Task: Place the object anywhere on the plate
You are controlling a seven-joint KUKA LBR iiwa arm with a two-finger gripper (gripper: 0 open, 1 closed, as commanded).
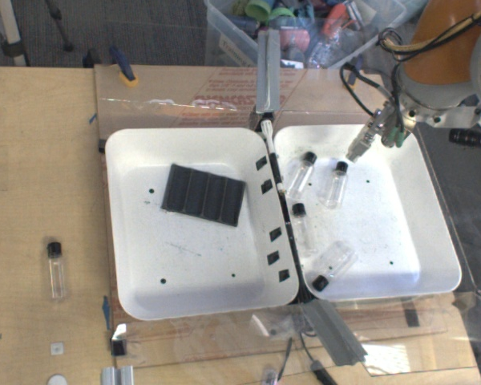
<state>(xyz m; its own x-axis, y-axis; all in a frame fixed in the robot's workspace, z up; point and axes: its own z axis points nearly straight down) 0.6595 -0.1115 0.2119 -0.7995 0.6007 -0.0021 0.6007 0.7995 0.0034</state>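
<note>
Open floor along left bin (136,295) front edge; dark plate (204,194) mid-back. Vials (335,184) (four, scattered) crowding right bin (433,247) near divider.

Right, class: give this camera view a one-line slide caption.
Tool hovers above clear vials in right bin; dark ridged plate lies in left bin.

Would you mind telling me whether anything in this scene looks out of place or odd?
Yes: one clear vial with a black cap lies on the wooden bench, left of the left bin, away from the other vials in the right bin. The dark plate sits slightly askew.
</note>
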